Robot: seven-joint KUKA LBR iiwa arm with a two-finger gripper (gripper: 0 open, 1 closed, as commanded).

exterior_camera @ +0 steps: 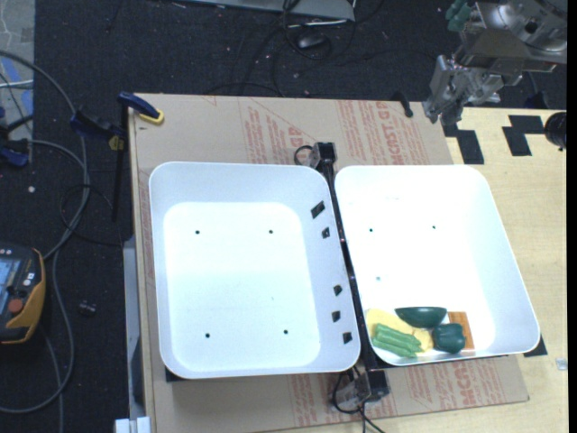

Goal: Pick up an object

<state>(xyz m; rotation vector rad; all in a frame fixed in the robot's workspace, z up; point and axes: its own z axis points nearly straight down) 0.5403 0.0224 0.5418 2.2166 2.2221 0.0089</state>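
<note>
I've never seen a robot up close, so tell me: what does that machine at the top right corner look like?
That is the end of the robot's arm: rounded, shiny grey metal. Its gripper hangs below, a pale grey block ending in slim metal fingers. A small teal-green part sits on the arm's side. The picture is too blurred to show markings.

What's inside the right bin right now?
In the right bin, all at its near edge: a dark green bowl, light green ridged piece, teal lump, partly covering yellow and orange items.
</note>
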